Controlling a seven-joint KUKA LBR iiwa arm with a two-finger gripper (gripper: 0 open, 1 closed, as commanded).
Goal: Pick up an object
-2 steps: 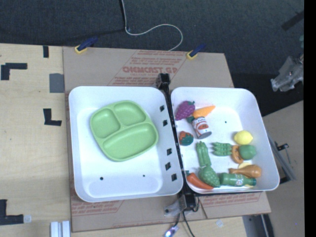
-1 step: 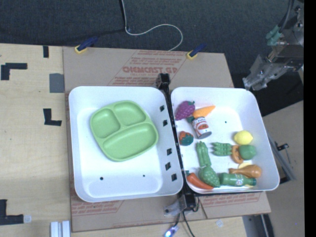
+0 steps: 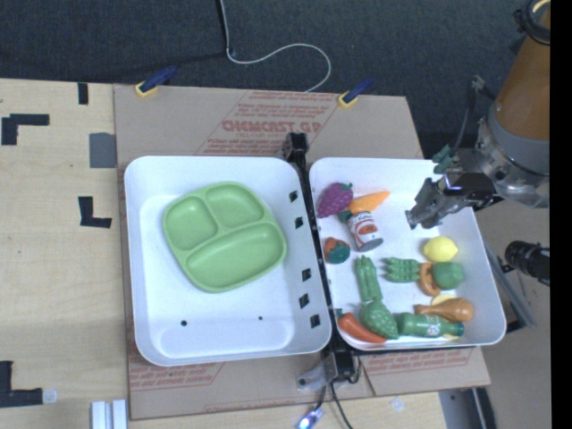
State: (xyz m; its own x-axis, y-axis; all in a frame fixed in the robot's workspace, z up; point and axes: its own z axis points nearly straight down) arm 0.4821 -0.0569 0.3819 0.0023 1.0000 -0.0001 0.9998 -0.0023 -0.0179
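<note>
Nearest, along the front of my right bin (image 3: pixel 490 266), lie a green bottle (image 3: pixel 427 326), a carrot (image 3: pixel 356 329) and a drumstick (image 3: pixel 450 309). Behind them sits a yellow lemon (image 3: pixel 440 248), small, round and smooth. My pincer (image 3: pixel 425 209) hovers just above it; wide or narrow, I cannot tell. Farther off are a small can (image 3: pixel 364 229) and purple grapes (image 3: pixel 334 198). A green divided plate (image 3: pixel 225 234) fills the left bin (image 3: pixel 143 266).

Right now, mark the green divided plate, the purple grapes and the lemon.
green divided plate (image 3: pixel 225 236), camera view, rim between its compartments.
purple grapes (image 3: pixel 334 198), camera view, middle of the bunch.
lemon (image 3: pixel 440 248), camera view, centre of its yellow body.
</note>
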